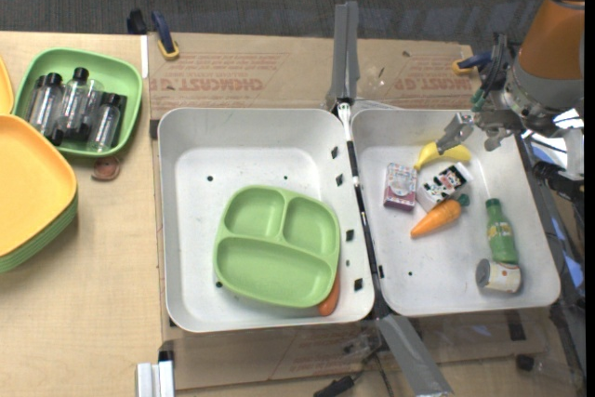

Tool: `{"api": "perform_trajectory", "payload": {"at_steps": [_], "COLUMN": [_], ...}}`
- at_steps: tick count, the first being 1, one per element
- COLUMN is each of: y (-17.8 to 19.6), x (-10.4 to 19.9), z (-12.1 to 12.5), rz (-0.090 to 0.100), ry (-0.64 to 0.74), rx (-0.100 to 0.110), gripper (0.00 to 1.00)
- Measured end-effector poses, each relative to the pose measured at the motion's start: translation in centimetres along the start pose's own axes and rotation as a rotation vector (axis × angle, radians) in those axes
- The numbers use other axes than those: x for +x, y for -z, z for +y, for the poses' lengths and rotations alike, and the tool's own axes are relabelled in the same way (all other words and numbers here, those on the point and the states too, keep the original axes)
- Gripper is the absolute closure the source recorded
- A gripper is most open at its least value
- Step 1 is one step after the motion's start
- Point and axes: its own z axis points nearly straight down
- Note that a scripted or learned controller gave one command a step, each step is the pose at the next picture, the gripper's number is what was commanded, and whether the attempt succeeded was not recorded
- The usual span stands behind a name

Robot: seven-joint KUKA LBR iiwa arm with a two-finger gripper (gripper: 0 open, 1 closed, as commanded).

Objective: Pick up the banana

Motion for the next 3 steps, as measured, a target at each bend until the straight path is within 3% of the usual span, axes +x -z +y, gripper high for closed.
{"api": "perform_trajectory", "payload": {"at_steps": [1,2,3], "y": [-7.3,-6.9,-9.0], "x": [-1.6,-4.2,-2.8], "z": [3.5,2.1,3.4], "rz": [-0.001,-0.001,-0.001], "ry": [0.117,0.052,0.115], "rx": [-0.002,-0.002,-0.002], "gripper": [0.0,0.0,0.0]}}
